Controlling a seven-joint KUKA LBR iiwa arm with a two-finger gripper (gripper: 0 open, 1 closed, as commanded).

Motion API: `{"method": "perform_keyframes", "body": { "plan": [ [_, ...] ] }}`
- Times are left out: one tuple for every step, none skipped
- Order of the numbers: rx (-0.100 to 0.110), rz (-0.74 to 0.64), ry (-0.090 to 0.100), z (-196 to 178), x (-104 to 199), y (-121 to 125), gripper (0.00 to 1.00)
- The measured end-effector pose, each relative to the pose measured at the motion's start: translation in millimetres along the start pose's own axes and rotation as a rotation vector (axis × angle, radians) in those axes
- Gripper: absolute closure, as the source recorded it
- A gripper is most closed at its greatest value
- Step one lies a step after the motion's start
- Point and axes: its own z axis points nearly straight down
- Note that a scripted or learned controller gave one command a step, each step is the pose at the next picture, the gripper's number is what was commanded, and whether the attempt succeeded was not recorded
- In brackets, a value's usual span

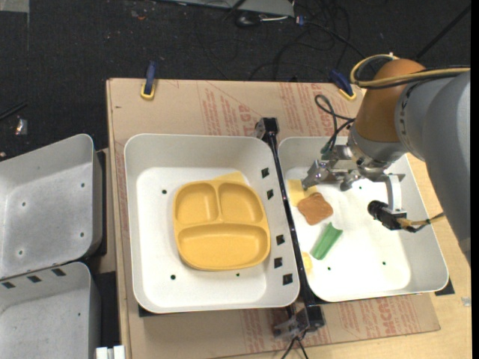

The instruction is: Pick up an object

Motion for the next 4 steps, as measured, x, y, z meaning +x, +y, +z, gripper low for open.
{"method": "perform_keyframes", "body": {
  "plan": [
    [-0.004, 0.000, -0.001, -12, 0, 1, 1.00],
    [-0.007, 0.000, -0.001, -56, -3, 5, 1.00],
    [-0.010, 0.000, -0.002, -117, -11, 5, 1.00],
    [-0.005, -0.002, -0.001, -127, -12, 5, 1.00]
  ]
}}
